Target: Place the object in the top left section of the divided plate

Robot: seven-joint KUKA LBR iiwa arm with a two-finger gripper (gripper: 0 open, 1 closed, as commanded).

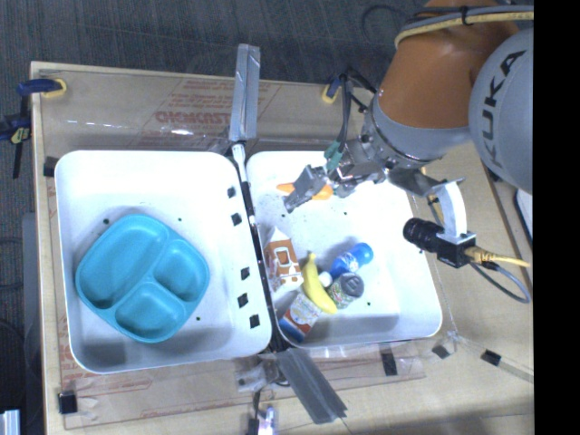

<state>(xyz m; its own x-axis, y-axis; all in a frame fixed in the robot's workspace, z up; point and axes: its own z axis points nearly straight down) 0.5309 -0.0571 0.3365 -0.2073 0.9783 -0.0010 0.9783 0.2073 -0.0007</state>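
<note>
- The orange object (288, 188) sits at the 12 o'clock end of the right bin (412, 311), right beside the gripper (306, 188), and only a sliver of it shows past the fingers.
- It lies at the fingertips, but whether it is between them or just under them cannot be told.
- How far the fingers are spread cannot be told either; they blur into one grey shape from this slant.
- The arm (435, 80) comes in from 2 o'clock, its orange band bulging above the wrist, and hangs over the far end of the right bin.
- The plate (142, 277), blue with three sections, lies in the left bin (91, 179), towards 7 o'clock of that bin, well apart from the gripper.
- Nothing lies in any of the plate's sections.
- Down at 6 o'clock of the right bin there's a huddle: a banana (316, 284), a bottle (350, 261) with a blue cap touching it, a small carton (283, 263) against the divider, and a can (302, 315) at the near wall.
- A black cylinder (435, 240) on a bracket sticks out over the right bin's 3 o'clock rim.
</note>
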